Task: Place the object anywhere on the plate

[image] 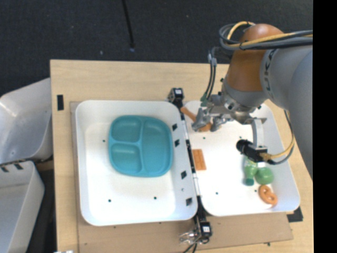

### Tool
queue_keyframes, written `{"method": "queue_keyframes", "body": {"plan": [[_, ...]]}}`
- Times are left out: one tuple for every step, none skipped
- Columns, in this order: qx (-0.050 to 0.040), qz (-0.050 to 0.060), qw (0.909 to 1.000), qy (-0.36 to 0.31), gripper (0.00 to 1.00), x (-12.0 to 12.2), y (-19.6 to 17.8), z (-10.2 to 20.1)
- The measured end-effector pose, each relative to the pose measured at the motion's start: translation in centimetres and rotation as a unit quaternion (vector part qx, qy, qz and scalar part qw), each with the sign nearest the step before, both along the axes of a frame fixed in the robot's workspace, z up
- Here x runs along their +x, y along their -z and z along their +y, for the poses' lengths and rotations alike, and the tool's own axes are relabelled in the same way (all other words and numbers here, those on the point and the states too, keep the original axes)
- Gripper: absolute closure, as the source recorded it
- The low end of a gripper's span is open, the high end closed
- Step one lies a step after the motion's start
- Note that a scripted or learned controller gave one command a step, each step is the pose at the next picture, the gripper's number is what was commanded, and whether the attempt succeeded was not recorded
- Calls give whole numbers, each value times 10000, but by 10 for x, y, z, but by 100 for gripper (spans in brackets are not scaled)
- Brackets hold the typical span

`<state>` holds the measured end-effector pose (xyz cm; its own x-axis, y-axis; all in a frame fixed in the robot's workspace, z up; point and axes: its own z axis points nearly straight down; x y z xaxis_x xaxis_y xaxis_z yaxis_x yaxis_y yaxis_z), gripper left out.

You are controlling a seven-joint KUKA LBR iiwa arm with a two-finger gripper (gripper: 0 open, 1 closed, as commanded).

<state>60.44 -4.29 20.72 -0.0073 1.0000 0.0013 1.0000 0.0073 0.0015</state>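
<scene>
1. Orange is the colour to follow here: there's a carrot-looking stick (190, 113) right at the gripper (206, 119), over the upper-left part of the right bin (231, 194). The fingers seem closed down narrow around its right end, so I'd call it held, though the metal hides the actual contact.
2. The stick's long axis runs diagonally, from the gripper up and left toward the divider between the bins.
3. The plate (141, 145) is what matters next. It lies left of the gripper and a bit lower in the picture, in the middle of the left bin (89, 194). So the carry goes left across the divider.
4. The plate is teal, with three compartments and nothing on it.
5. Further out from the gripper: a flat orange block (198, 159) just below it, then green toys (257, 172) and an orange pretzel thing (268, 194) at lower right.
</scene>
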Motion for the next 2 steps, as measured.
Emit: {"method": "queue_keyframes", "body": {"plan": [[4,-1,10000,-4,100,9,-4,60],[3,-6,10000,0,100,20,-19,119]]}}
